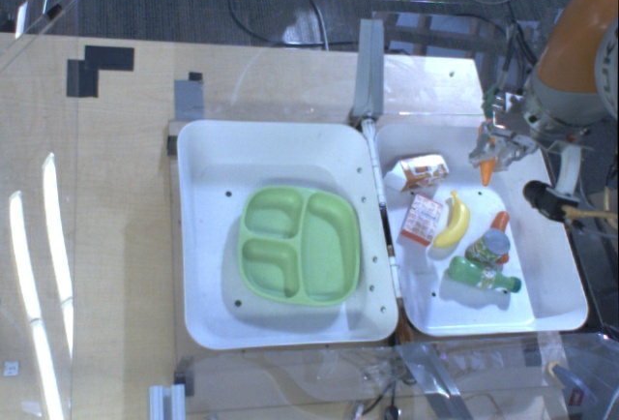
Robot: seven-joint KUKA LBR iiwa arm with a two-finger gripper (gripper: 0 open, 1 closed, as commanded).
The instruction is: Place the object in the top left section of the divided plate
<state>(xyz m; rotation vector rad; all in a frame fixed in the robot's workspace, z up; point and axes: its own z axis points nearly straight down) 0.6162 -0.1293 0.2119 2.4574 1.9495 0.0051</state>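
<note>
My gripper (pixel 490 157) hangs over the far right part of the right bin (pixel 561 312). A small orange object (pixel 486 172), shaped like a carrot, sits between its fingertips, and the gripper is shut on it. The green divided plate (pixel 300 297) lies in the left bin (pixel 203 215), well to the left of the gripper. Its top left section (pixel 271 211) has nothing in it, like the other sections.
On the right bin's floor lie a white carton (pixel 418 172), a red and white packet (pixel 421 219), a banana (pixel 453 221), a green bottle (pixel 479 277), a small can (pixel 491 247) and an orange-red piece (pixel 499 221). A raised wall (pixel 379 215) divides the bins.
</note>
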